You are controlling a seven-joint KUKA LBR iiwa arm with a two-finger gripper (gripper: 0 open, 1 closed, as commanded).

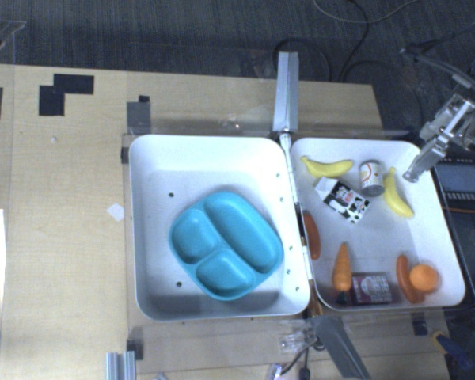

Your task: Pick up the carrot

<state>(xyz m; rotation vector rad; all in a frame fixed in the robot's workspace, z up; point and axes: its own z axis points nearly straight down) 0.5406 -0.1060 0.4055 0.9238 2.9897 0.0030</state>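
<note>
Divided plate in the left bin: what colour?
Light blue, one solid colour: the three-compartment plastic plate in the left white bin, seen in the camera view.

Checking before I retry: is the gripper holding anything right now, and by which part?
Nothing is held. The gripper is over the right bin's upper right edge with nothing between its fingers, and the carrot lies apart, lower in that bin.

Even, fairly bright overhead light falls on the pale wooden worktop. The two shallow white plastic bins glare mildly, with soft shadows along their inner walls. Focus is slightly soft and grainy throughout.
</note>
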